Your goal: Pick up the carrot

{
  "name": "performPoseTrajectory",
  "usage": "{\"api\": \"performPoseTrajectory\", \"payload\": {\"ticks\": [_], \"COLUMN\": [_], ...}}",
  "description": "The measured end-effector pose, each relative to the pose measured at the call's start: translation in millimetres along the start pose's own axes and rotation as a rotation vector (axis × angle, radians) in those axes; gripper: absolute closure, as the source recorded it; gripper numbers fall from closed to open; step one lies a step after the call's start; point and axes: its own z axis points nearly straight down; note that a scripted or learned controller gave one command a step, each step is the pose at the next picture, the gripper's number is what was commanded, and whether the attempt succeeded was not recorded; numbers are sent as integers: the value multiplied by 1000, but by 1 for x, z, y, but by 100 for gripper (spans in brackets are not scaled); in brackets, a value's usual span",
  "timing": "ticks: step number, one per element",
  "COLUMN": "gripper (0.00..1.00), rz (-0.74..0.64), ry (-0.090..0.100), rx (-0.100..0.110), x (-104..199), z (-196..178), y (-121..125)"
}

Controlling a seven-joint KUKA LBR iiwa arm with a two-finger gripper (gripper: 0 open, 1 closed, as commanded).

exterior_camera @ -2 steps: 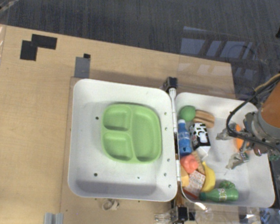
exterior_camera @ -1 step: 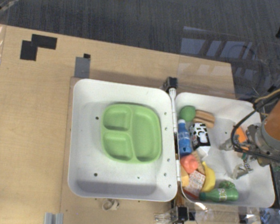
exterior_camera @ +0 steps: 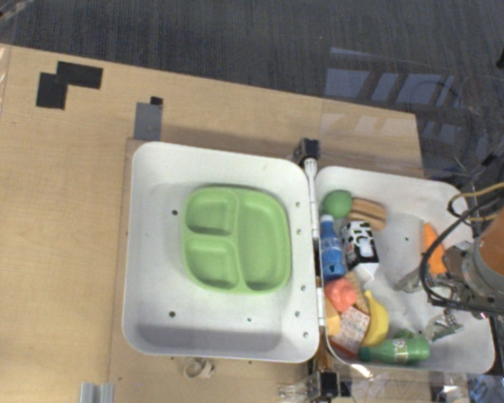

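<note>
The carrot [exterior_camera: 431, 245], a small orange piece, lies near the right side of the right bin [exterior_camera: 416, 192]. It sits just left of the arm's orange band and is partly covered by cables. My gripper [exterior_camera: 434, 305] hangs over the bin floor a little in front of the carrot, apart from it. Its fingers [exterior_camera: 445, 326] stand open with nothing between them.
Along the right bin's left side lie a green ball [exterior_camera: 337, 202], a bread roll [exterior_camera: 369, 209], a blue bottle [exterior_camera: 330, 248], a black-and-white item [exterior_camera: 362, 241], a yellow banana [exterior_camera: 377, 320] and a green bottle [exterior_camera: 398, 350]. The left bin [exterior_camera: 139, 319] holds a green divided plate [exterior_camera: 234, 239].
</note>
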Motion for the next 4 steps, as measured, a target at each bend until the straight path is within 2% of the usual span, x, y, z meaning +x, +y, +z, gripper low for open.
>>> {"api": "performPoseTrajectory", "payload": {"ticks": [1,2,3,4], "gripper": [0,0,0,0], "rz": [59,436,642,519], "ry": [-2,2,2,1], "rx": [3,-1,-3,-2], "x": [7,-6,-74,-39], "z": [0,0,2,1], "y": [4,-3,-35,-19]}}
